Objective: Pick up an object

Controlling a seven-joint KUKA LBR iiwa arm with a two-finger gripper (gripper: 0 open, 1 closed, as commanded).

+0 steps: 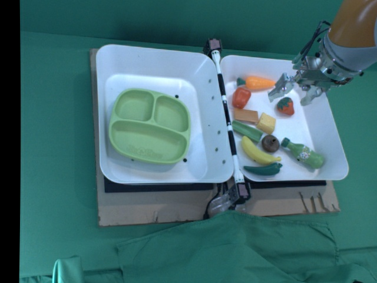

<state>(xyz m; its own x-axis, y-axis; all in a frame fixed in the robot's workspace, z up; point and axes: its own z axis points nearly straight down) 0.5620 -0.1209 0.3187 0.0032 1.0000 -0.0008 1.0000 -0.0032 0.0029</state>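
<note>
Green cloth (70, 229) over the bench, rumpled in front, with a brown cardboard sheet (153, 212) beneath the bins.

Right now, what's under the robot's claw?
The gripper hangs open over the right bin. A red strawberry lies just below its fingers, with the orange carrot beside them. The bin's far corner under the arm's wrist is covered.

plate (149, 126) in L bin (203, 69), toys R bin (330, 134)
</note>
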